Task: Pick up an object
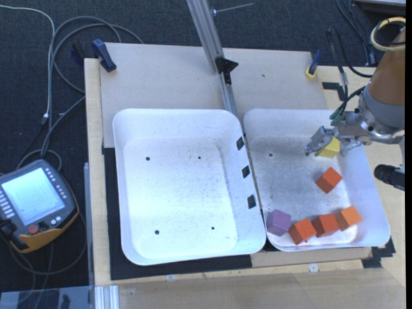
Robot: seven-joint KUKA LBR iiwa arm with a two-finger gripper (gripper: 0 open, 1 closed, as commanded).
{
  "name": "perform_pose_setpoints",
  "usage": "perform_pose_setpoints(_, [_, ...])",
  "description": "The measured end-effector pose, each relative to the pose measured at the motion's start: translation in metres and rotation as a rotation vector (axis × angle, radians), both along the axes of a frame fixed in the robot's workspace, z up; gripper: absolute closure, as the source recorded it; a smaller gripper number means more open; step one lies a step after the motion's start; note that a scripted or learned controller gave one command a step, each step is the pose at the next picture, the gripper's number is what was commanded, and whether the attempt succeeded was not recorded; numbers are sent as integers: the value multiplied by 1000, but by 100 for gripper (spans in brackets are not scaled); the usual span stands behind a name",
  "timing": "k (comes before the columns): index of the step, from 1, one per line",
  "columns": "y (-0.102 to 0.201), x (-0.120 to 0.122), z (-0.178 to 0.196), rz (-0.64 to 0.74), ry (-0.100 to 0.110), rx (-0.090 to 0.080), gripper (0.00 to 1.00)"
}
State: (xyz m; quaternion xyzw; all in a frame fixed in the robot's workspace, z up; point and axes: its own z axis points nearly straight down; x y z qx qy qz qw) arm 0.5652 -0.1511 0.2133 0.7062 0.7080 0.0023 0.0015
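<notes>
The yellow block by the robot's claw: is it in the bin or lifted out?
Cannot tell. The yellow block sits right under the gripper, above the right bin, partly hidden.

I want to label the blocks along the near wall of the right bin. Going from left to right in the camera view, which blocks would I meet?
Purple block → orange block → orange block → orange block.
</notes>
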Motion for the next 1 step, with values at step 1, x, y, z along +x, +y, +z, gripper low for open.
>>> perform_pose_setpoints(1, [-33,-33,-95,0,-13,-7,0])
